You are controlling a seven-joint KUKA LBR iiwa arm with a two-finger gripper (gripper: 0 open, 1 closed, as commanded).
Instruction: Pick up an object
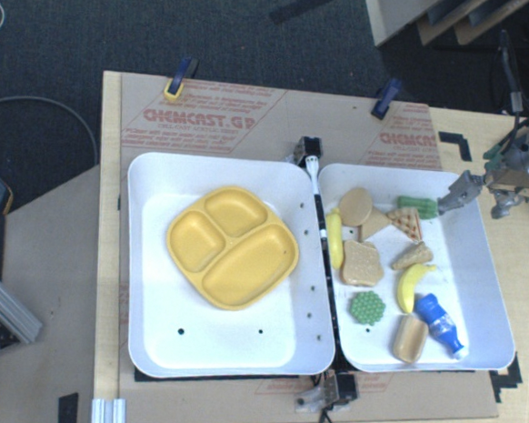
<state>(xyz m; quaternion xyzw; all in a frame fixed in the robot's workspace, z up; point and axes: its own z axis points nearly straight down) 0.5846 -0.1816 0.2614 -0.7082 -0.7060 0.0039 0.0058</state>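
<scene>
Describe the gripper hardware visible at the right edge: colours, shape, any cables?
The grey metal two-finger gripper looks boxy, with a pale housing above it and a small teal patch on its left side. One grey finger is long and angled. A dark cable runs above the housing.

One overhead camera, slanted down, bins [150, 270] mid-distance
</scene>
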